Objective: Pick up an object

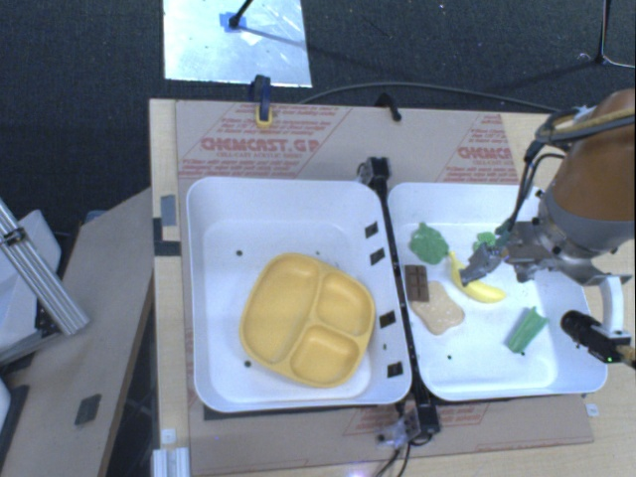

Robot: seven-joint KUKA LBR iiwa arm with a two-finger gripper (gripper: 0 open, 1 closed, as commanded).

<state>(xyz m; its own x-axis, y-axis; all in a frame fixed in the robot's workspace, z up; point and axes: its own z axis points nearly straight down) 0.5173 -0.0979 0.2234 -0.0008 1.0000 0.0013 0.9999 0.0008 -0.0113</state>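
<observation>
Two white bins sit side by side on the bench. The left bin has just a yellow divided tray lying flat mid-bin; the right bin carries the small stuff, so that's prob. the pick side, w/ the arm coming in from the right over it. In it: a green leafy piece at the far left, a dark brown bar by the divider, a tan bread-like slice just near of the bar, a yellow banana mid-bin, a green block nearer and to the right. All lie loose and mostly apart, which suits one-at-a-time grabs. The claw is low over the bin, tips right at the banana's far end, touching or v. close; can't tell which. Its fingers blur into dark metal, so whether it's open or closed I can't tell, and nothing visibly sits between them. Likely target: the banana, not yet lifted.
</observation>
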